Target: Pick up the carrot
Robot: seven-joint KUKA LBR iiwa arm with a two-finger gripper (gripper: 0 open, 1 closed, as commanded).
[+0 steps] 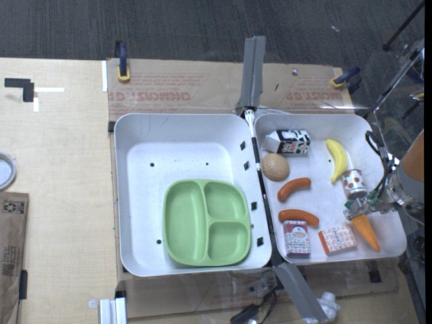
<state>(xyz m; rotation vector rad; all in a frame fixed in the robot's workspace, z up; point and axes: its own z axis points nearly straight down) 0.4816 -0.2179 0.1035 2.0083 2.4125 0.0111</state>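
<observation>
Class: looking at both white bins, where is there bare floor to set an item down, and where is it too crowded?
Free: the left bin, behind and left of the green divided plate; in the right bin, a patch between the banana and the upper sausage. Crowded: the right bin's near right corner, where gripper, carrot, small can and red packet cluster.
</observation>
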